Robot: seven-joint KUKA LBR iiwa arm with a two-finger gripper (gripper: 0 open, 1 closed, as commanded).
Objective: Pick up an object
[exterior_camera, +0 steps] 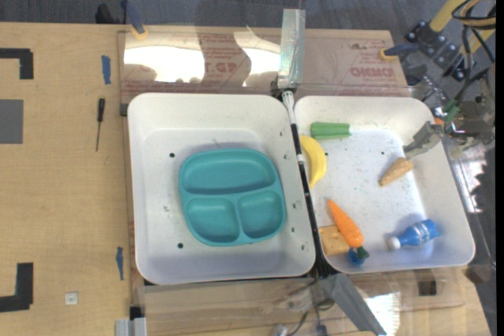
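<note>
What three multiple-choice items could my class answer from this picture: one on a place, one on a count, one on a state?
1. Where does the teal tray lie?
A. left bin
B. right bin
C. on the bench outside the bins

2. How many compartments does the tray have?
A. two
B. three
C. five

3. How does the bottle sit?
A. upright
B. on its side
C. held in the gripper

Answers:
1 A, the tray rests in the left bin.
2 B, one long section lies above two smaller ones.
3 B, it lies flat in the right bin, apart from the gripper.
</note>
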